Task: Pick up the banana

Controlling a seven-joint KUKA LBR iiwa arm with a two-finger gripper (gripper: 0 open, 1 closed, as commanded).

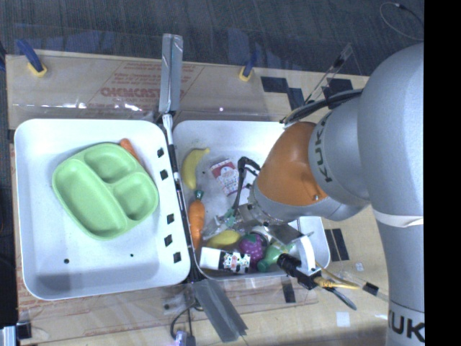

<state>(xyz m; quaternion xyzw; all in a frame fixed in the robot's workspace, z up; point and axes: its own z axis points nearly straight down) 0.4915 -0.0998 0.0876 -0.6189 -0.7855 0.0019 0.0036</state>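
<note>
The pincer hangs low over the right white bin, its grip state hidden; the curved yellow banana lies apart by the left wall; approach should straddle its middle.

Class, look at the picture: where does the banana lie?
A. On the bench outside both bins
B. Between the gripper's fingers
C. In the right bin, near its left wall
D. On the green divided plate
C: the banana lies in the right bin by the dividing wall, above the carrot.
</note>
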